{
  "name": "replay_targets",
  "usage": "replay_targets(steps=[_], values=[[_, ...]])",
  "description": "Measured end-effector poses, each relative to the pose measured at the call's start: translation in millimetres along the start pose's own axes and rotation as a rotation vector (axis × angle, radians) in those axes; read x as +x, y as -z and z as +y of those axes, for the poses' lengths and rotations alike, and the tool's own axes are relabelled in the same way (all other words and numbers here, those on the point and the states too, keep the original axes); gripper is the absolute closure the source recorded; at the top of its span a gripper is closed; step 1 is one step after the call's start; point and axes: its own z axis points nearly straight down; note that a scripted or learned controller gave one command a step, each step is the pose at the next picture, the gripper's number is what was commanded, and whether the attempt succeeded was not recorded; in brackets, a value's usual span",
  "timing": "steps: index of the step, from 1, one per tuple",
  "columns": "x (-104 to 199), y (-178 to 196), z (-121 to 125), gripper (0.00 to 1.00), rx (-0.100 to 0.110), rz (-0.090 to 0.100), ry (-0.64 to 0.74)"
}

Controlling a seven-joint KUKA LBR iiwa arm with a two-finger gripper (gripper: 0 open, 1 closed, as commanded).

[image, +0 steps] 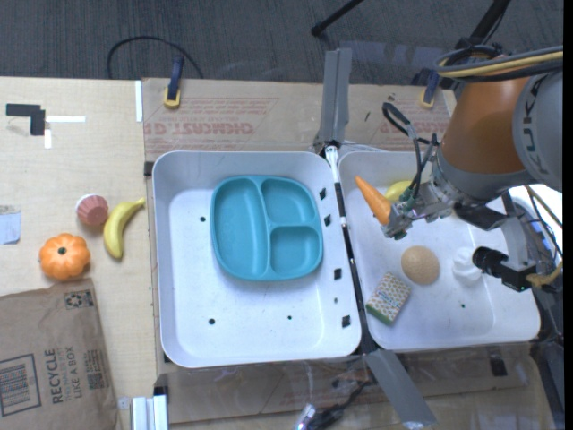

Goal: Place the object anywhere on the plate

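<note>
Claw (398, 224) down low in the right bin (501, 325), at the inner wall, tilted in from the right under the grey arm (537, 124) with the orange band. Right up against the lower end of the carrot (372, 197). Wide or narrow: cannot tell from this angle. Carrot between the tips or merely beside them: cannot tell either. Carrot slanted, pointed end up and to the left, close to the divider between the bins.

Just behind the carrot, a yellow piece (399, 189), partly hidden by the claw. Below the claw, a round tan ball (419, 264) on the bin floor, apart from it. Further down and left, a small green-speckled block (388, 297), tilted, near the tan ball. Off to the right, a small white lump (465, 265), hard to make out.

Over in the left bin (188, 312), the blue plate (266, 227), three compartments, nothing on it. Well apart from the carrot, with both bin walls between.

Out on the worktop (54, 159) to the far left: a banana (121, 227), a pinkish round thing (91, 210) touching its upper end, a little pumpkin (64, 256) just below, and brown recycled paper (54, 356) at the corner.
</note>
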Motion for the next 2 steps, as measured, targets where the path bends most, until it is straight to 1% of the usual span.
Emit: replay_targets(steps=[1, 2], values=[[61.7, -0.6, 52.9, 1.00, 0.002, 0.000, 0.060], [61.6, -0.5, 52.9, 0.00, 0.002, -0.001, 0.060]])
